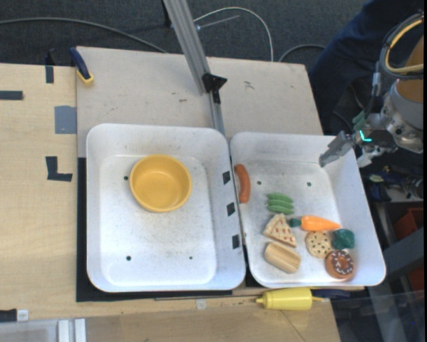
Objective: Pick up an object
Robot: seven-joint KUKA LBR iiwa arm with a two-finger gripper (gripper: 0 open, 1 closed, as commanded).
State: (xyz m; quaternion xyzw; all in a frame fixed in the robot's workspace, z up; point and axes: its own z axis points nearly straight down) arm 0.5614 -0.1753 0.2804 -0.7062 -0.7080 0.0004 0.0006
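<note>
The right bin [299, 148] holds several toy foods: a red sausage [242, 182] by its left wall, a green pea pod [279, 203], an orange carrot [319, 224], a sandwich wedge [279, 229], a bread roll [281, 256], a cookie [316, 244], a dark green piece [343, 238] and a chocolate donut [339, 263]. A yellow bowl [160, 183] sits in the left bin [106, 262]. My gripper [348, 155] hangs over the right bin's far right corner, well apart from the food. It looks open, with nothing between its fingers.
A yellow mustard bottle [288, 299] lies on the bench just in front of the right bin. A grey metal pole [192, 41] slants down to the gap between the bins. Cables run along the floor behind the bench.
</note>
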